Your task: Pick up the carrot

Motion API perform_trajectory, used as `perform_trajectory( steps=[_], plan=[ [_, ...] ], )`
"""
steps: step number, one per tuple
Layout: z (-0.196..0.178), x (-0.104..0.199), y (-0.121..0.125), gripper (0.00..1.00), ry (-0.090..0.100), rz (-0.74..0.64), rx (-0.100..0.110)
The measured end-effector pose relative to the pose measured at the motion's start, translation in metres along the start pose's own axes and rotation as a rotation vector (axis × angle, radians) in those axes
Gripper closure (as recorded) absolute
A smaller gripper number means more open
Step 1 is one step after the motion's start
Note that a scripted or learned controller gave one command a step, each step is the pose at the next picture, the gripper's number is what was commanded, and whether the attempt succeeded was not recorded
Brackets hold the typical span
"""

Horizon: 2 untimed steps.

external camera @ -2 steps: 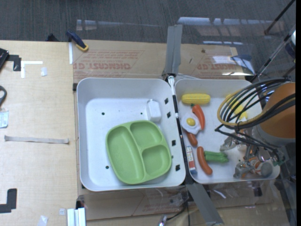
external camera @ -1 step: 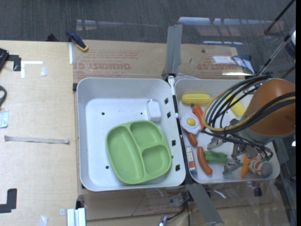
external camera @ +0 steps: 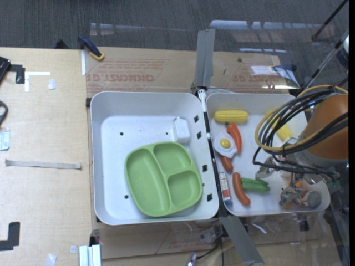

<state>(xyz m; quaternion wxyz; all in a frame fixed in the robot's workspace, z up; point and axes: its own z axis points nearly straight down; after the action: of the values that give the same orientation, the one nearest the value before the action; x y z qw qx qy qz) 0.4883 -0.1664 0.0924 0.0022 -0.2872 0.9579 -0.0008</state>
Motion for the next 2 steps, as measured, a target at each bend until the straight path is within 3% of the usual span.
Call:
perform_trajectory(
  steps=[1, 2],
  plan=[
    [-0.009, -0.028, -0.078, 0.00, -0.005, -0.023, -0.006],
    [-0.001, -0.054, -0.099, 0.00, -0.004, 0.196, -0.002]
  ],
)
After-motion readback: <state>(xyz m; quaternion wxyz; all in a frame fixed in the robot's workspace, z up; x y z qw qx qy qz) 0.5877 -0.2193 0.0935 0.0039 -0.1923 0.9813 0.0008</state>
